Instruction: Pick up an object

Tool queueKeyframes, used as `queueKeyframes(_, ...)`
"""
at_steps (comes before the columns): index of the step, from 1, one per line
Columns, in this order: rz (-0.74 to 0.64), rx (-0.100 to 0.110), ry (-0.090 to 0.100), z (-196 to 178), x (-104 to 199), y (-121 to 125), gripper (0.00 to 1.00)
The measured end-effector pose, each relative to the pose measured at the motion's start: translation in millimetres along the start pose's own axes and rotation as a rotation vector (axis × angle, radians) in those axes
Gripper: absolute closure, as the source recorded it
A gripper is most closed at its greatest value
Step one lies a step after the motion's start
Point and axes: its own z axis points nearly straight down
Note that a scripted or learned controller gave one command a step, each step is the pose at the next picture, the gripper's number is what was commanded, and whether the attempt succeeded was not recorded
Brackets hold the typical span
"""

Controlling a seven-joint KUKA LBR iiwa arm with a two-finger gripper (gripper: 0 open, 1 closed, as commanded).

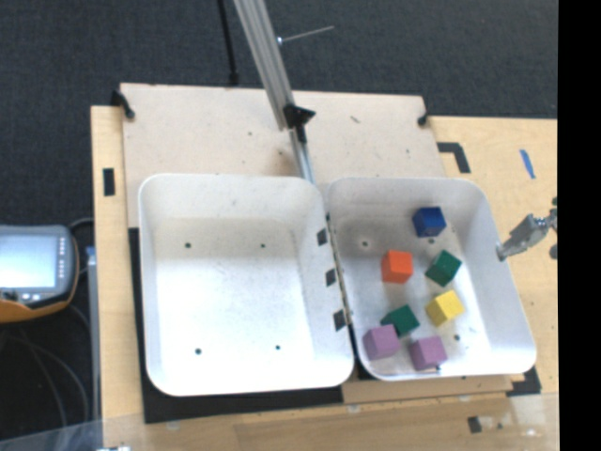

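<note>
All the blocks are being kept in the right bin [488, 214]: a blue cube [429, 221], an orange cube [397, 267], two green cubes [444, 268] [402, 319], a yellow cube [445, 306] and two purple cubes [380, 341] [428, 351]. The gripper [528, 230] is being held just off that bin's right rim, touching nothing. Jaw state can't really be told from this angle.

A strip of blue tape [527, 163] lies on the wooden bench [108, 252] just above the tool [528, 233]. Far left of the tool, beyond the left white bin [235, 280], sits a small screen [33, 261]. A metal rail [268, 59] slants over dark carpet [94, 26], up and left of the tool.
</note>
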Motion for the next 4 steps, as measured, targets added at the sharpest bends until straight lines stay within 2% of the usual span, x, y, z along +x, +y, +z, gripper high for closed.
queueKeyframes(1, -0.007, 0.012, 0.007, 74.3, 28.1, -0.4, 0.00)
queueKeyframes(2, -0.009, 0.001, 0.003, 32.3, 43.6, 1.5, 0.00)
queueKeyframes(3, -0.003, 0.010, 0.004, 83.6, 30.1, 21.3, 0.00)
queueKeyframes(4, -0.002, 0.010, 0.005, 124.0, 31.7, 35.4, 0.00)
